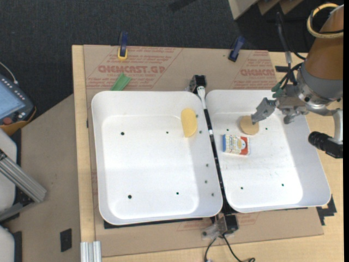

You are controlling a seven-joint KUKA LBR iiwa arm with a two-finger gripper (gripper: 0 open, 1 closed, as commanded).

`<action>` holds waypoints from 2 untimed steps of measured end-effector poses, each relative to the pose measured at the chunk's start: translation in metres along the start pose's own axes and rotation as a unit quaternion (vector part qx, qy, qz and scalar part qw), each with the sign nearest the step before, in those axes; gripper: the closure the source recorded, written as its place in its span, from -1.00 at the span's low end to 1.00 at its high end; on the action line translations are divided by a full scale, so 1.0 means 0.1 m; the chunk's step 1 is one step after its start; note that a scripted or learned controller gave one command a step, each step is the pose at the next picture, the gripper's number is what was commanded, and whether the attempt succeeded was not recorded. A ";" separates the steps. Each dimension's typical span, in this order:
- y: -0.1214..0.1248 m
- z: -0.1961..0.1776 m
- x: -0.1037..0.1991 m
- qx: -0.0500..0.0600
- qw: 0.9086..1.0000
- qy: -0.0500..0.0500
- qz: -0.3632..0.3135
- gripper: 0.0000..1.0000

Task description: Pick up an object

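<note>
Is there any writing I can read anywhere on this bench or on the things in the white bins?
"CHEMCAST G.P" in red print on the brown board under the bins, at its upper left; the last letters are unclear.
The same red print, partly hidden and not fully legible, on the board's upper right.
The small red, white and blue packet in the right bin has printing too small to read.
The round tan piece and the yellow piece show no writing.
</note>
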State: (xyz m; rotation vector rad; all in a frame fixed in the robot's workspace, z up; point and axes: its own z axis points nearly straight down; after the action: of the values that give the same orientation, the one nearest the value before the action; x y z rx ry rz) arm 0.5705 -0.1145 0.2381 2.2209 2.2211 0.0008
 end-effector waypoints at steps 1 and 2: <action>-0.40 1.32 -0.03 0.008 1.000 0.002 0.001 -1.00; -0.67 -0.39 0.21 -0.007 1.000 -0.001 -0.002 -1.00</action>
State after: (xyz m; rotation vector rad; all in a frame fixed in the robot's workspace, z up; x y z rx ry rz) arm 0.5034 -0.0934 0.2771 2.2089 2.2168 0.0158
